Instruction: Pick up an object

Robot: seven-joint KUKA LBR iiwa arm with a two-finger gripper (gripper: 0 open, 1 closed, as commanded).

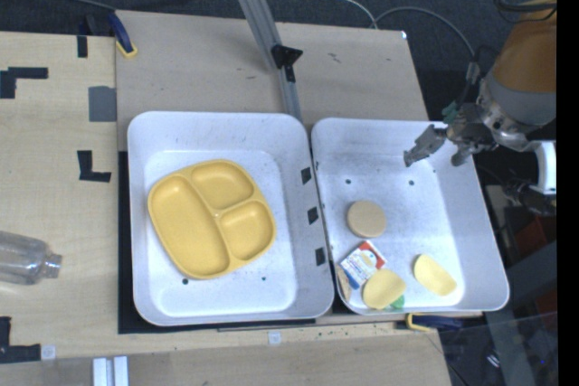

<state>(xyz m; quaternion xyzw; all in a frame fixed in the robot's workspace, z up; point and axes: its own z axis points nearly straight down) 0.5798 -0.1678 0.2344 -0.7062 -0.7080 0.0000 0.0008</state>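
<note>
End effector point(436, 143) hung over the right bin's point(470, 221) upper edge, fingers apart, nothing in them, well away from the objects. Risk judged: the round beige disc point(366, 218) lay flat and could slip a pinch; the two yellow pieces point(434, 275) and one small packet point(361, 264) crowded the lower corner. Left bin point(145, 285) held one yellow divided tray point(211, 217).

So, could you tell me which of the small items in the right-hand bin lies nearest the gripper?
The round tan disc. It sits alone mid-bin, closest to the gripper, whereas the two yellow oval pieces and the small printed packet lie along the bin's front edge.
</note>
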